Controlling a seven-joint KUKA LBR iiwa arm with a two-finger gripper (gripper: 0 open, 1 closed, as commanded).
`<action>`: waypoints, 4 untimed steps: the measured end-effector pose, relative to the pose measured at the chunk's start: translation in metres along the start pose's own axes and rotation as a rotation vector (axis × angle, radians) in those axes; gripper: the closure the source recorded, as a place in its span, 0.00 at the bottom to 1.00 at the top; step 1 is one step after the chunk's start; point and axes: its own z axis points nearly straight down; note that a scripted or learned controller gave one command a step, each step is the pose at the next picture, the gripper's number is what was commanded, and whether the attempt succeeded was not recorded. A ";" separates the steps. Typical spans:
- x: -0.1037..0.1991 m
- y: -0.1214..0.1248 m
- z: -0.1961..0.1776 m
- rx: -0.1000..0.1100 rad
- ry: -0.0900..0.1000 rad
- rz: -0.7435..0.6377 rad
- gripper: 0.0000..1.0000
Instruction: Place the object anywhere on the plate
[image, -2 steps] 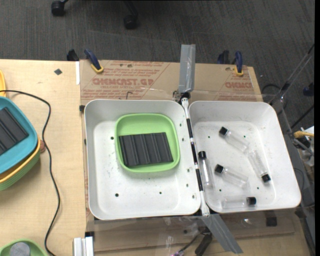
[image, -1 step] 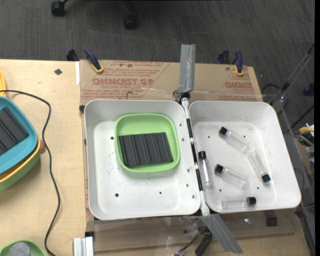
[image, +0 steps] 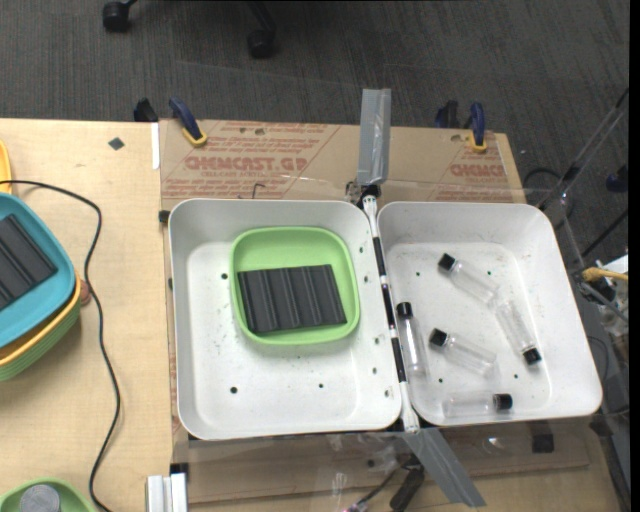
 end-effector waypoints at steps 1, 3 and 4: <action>0.000 0.000 -0.037 -0.002 0.003 -0.006 0.00; 0.000 0.000 -0.015 -0.001 0.001 -0.001 0.00; 0.000 0.000 0.006 0.000 0.001 0.000 0.00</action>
